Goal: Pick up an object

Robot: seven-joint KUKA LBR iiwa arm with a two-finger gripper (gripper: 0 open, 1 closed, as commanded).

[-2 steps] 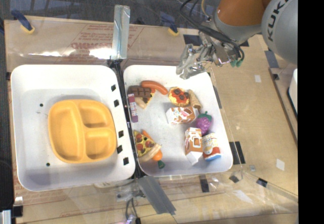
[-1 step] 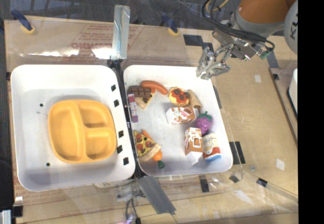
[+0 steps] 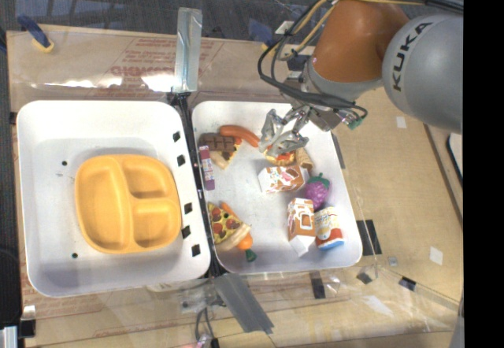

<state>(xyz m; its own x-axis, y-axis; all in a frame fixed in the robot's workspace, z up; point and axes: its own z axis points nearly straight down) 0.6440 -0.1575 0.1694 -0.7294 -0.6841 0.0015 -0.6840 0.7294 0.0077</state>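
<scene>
Gripper [image 3: 282,136] hangs over a small orange toy [image 3: 281,153] (partly hidden beneath it); finger state unreadable.

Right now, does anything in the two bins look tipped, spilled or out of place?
Nothing looks spilled or broken. The right bin holds toy foods lying loosely at mixed angles, the pizza slice hard against its left wall. The yellow tray sits flat in the left bin.

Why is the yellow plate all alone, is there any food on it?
No food. The yellow plate lies in the left bin with its compartments bare.
</scene>
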